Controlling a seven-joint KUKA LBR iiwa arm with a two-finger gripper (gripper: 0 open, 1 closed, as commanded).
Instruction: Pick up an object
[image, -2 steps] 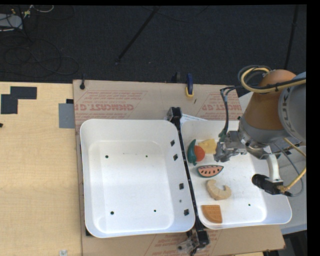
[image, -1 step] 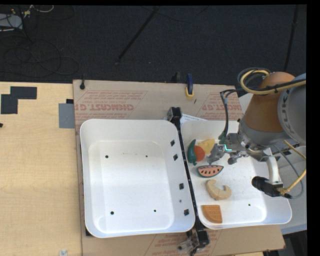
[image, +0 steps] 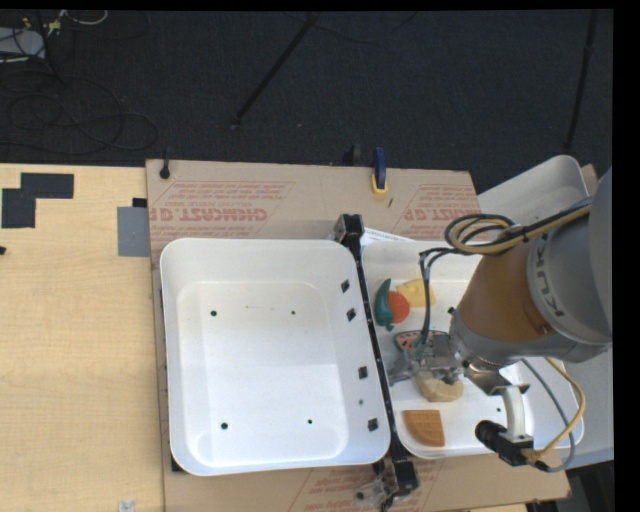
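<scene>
1. Dark carpet with loose cables lies behind a pale wooden bench (image: 70, 340), and a brown cardboard sheet (image: 270, 205) printed with red lettering sits under both bins.
2. On the left, the large white bin (image: 185, 300) shows a bare floor with a few small dark dots.
3. On the right, the second white bin (image: 440, 447) is largely covered by the grey arm (image: 545, 290) with its orange band.
4. Toward that bin's far side lie a yellow block (image: 414, 293), an orange-red ball (image: 398, 308) and a green piece (image: 384, 304), bunched together against the dividing wall.
5. At its near edge rests a tan, bread-like wedge (image: 425, 427).
6. The gripper (image: 432, 372) reaches down just above a pale beige rounded object (image: 438, 388), touching or nearly so.
7. Whether its fingers are spread or closed cannot be told from this angle.
</scene>
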